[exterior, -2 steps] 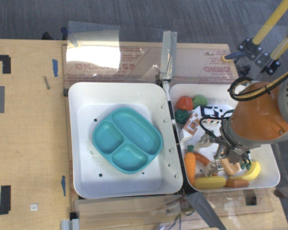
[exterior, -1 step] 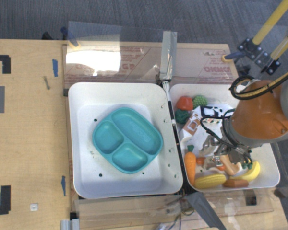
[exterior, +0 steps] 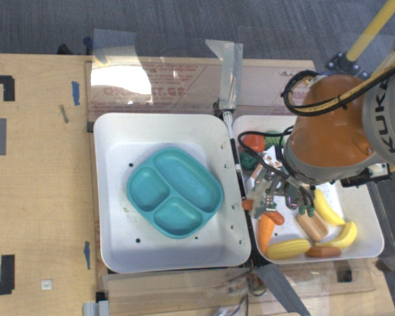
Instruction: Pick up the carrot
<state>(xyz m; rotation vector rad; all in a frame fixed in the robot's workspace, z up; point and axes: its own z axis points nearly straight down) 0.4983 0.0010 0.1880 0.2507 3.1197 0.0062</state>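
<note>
Carrot (exterior: 266, 232) is lying at lower right, just below the gripper (exterior: 268, 199), whose grip state cannot be told.

The carrot (exterior: 266, 232) is orange, tapered, and lies flat in the right bin (exterior: 375, 239) near its front-left corner, narrow tip pointing toward the front edge.

The divided plate (exterior: 175, 191) sits in the left bin (exterior: 112, 242); the carrot (exterior: 266, 231) lies in the right bin (exterior: 372, 239), seemingly beside the corn (exterior: 288, 248).
</note>
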